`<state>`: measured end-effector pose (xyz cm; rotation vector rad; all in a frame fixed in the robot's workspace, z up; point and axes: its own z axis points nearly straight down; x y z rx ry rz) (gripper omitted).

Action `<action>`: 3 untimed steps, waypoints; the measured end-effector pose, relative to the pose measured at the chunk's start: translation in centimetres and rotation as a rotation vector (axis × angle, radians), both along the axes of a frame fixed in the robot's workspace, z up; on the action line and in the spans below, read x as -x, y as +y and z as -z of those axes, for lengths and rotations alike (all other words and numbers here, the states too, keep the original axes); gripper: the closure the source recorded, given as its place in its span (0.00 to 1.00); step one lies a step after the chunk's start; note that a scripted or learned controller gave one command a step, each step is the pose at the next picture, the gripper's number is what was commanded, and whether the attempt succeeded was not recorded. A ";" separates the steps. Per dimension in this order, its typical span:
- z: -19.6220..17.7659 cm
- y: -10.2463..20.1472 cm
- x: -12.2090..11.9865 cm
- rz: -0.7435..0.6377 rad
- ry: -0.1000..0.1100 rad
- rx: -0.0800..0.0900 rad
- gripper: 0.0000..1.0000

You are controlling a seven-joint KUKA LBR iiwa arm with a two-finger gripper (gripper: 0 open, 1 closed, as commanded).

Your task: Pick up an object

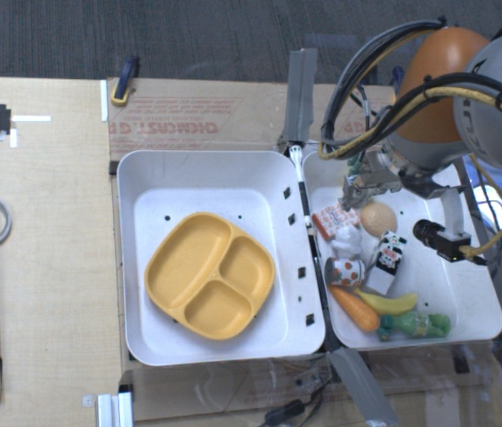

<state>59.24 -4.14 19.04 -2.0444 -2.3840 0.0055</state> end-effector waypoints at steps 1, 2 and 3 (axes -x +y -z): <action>-6.3 -6.9 4.8 -0.118 -0.002 0.000 0.00; 0.0 -4.5 7.1 0.114 0.001 -0.001 0.00; 0.0 2.8 11.6 0.355 0.002 0.001 0.00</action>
